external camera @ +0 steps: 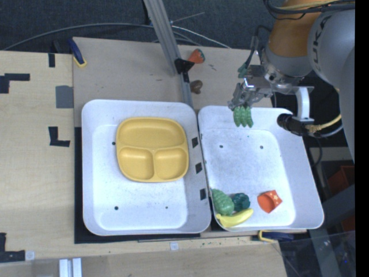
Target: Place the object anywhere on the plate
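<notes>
banana lying flat, green object hanging upright

One fixed camera looks down at a slant from above the bench, taking in both white bins whole, with the arm entering far right.

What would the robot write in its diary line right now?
gripper: shut on green toy | position: above right bin far edge | plate: left bin, bare
</notes>
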Controlling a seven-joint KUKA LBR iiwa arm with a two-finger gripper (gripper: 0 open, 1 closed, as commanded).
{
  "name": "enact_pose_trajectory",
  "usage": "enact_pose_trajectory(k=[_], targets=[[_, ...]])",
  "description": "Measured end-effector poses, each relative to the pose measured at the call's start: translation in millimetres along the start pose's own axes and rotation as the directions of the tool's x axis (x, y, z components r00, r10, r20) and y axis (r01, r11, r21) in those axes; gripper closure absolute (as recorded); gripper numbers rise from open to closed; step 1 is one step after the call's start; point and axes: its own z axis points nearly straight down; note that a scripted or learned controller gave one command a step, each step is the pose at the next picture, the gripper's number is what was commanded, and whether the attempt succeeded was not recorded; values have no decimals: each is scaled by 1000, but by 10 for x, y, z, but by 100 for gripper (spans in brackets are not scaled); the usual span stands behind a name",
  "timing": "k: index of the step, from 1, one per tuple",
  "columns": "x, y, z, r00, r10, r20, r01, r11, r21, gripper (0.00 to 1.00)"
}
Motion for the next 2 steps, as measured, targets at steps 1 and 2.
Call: enact_pose_trajectory(k=[1,2], targets=[[634,-51,42,1000,-1,0,1,1000,2,100],[1164,-141,181,1000,0,1,0,1000,3,100]])
